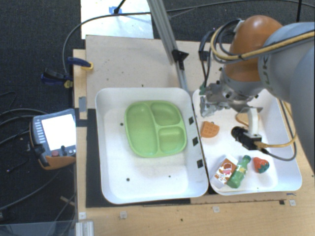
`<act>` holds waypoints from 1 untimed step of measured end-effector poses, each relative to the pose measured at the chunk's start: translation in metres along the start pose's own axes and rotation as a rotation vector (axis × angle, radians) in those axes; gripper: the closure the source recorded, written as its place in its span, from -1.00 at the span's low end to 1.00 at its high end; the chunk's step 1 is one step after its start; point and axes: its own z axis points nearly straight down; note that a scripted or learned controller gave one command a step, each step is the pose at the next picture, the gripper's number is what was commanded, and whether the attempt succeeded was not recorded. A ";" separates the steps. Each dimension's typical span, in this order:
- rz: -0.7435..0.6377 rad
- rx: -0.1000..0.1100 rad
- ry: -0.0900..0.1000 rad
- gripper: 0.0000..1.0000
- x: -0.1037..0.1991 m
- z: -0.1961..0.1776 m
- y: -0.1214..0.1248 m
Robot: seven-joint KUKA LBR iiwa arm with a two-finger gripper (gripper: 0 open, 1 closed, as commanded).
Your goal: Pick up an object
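Nearby, a waffle (209,130) lies below the gripper (206,107).

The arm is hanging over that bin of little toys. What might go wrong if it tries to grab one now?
The gripper sits near the right bin's left wall, so it might bump that wall. The green bottle and snack packet lie touching; reaching for one could drag the other. The waffle lies flat, so the gripper may slide off it.

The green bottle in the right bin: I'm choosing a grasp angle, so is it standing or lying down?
Lying down. The green bottle shows its full length along the right bin's floor, beside a small carton.
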 end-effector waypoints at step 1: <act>-0.001 0.001 0.001 1.00 0.054 0.008 0.018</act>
